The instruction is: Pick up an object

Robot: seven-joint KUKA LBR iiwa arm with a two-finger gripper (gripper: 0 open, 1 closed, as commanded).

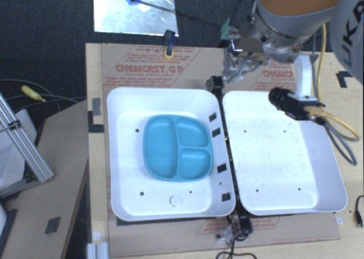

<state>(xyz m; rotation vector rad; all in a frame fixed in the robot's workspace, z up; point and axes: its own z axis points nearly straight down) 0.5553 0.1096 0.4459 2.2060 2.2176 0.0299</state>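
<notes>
The blue divided plate (176, 147) is sat flat mid left bin (122, 195), 3 compartments, smooth and low-rimmed. A slipped grab is likely since little edge is offered for pinching. The hand (238, 66) is parked well apart, above the bins' far edge; its opening can't be told.

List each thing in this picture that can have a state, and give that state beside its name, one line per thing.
Blue divided plate: right way up, flat in the left bin.
Right bin: level on the bench.
Gripper: raised above the bins' far edge, nothing seen between its fingers.
</notes>
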